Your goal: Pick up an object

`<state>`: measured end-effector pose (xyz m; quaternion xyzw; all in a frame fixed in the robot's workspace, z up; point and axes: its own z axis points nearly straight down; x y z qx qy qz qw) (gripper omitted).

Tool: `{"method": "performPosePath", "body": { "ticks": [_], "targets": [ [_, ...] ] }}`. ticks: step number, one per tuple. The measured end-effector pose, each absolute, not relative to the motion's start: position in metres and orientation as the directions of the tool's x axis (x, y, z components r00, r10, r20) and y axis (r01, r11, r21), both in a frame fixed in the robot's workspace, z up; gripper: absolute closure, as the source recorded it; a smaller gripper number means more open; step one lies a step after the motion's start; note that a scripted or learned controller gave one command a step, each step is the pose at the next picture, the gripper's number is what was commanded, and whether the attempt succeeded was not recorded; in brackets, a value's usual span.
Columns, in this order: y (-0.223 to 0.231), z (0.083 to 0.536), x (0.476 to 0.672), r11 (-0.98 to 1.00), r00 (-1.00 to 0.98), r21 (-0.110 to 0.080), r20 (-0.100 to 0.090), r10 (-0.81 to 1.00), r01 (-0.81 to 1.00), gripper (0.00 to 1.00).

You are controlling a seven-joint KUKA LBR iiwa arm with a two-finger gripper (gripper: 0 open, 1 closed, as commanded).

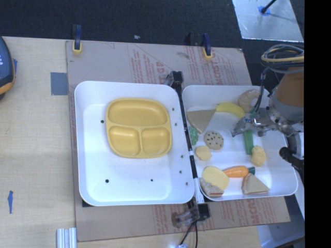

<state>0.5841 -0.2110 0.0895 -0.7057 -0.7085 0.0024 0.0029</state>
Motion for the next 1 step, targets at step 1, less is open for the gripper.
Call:
{"method": "performPosePath", "body": {
  "ticks": [1],
  "targets": [
    [-0.2126, 0.1031, 0.585, 0.003, -0.003, -0.004, -0.001, 1.0, 1.0, 1.0]
  ]
}}
